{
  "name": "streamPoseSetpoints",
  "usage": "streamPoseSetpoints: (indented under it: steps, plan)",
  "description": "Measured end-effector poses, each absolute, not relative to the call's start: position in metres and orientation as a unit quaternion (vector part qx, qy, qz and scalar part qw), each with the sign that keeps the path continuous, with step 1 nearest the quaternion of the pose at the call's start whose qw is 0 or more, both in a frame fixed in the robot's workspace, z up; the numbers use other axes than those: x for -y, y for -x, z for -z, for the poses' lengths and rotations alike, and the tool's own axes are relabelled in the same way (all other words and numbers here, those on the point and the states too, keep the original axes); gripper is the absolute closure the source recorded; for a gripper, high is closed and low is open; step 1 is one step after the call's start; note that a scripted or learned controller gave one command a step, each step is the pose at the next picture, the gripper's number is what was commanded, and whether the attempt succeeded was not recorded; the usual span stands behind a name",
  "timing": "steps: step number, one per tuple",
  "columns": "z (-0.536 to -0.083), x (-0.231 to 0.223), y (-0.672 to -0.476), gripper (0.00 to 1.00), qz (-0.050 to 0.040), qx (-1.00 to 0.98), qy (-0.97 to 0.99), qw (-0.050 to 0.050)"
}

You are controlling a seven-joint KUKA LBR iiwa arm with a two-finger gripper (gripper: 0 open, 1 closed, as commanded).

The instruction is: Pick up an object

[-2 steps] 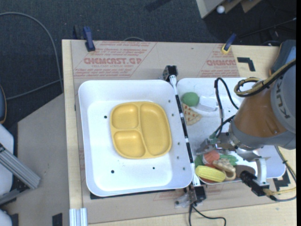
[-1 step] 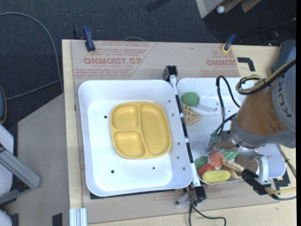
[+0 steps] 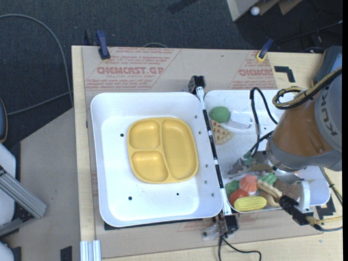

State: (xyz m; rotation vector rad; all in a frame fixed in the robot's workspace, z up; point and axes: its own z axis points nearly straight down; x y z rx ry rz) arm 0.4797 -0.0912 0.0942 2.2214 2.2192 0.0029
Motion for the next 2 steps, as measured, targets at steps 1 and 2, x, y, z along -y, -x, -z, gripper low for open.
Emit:
streamPoseSetpoints:
  steps: [1, 2]
  plan:
    - [-0.085, 0.133, -0.531, 0.0, 0.0002, -0.707, -0.707, 0.0]
    - [-0.082, 0.199, -0.658, 0.0, 0.0105, -0.708, -0.706, -0.012]
